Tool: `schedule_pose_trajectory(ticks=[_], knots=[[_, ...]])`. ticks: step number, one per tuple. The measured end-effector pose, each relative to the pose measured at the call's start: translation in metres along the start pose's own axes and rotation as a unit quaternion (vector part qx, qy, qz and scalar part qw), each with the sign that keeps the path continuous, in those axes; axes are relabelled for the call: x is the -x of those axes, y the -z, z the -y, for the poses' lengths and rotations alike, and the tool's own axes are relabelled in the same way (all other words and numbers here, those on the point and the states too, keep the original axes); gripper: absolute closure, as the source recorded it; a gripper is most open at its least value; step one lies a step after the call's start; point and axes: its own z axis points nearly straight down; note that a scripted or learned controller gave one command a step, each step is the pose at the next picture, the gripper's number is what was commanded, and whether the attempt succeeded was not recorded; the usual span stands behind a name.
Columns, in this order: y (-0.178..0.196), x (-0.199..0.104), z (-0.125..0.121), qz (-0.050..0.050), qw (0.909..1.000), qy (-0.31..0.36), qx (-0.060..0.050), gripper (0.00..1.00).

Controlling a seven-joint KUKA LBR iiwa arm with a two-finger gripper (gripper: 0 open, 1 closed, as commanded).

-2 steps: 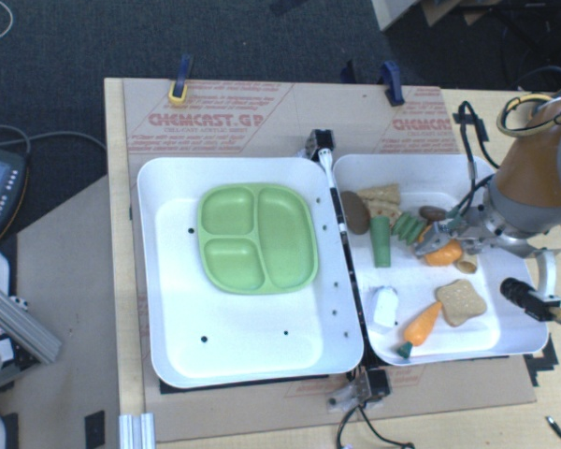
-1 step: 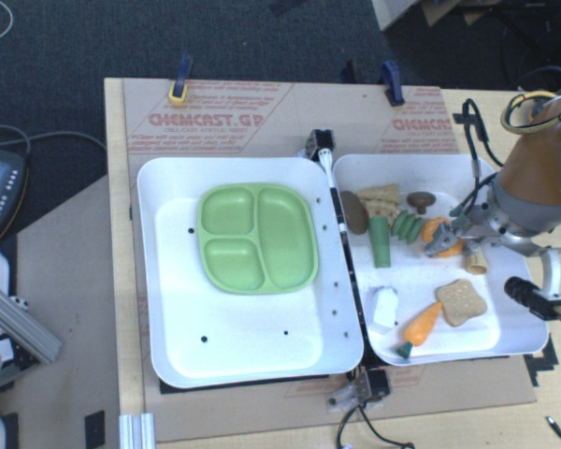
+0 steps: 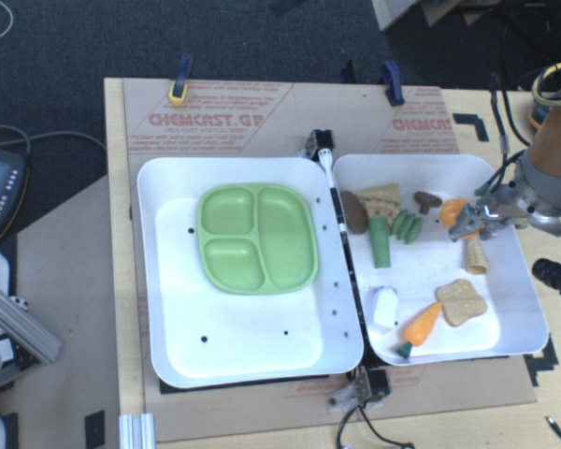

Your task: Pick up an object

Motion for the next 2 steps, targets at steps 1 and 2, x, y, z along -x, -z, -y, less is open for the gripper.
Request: schedule_pose_trajectory(ticks=[1,2], knots=[[0.058,-0.007,-0.008,0.000,1.0000,0.002,0.001,1.00],[0.071,-0.007,-0.009,-0.001,1.0000,0.001,-0.001,1.00]])
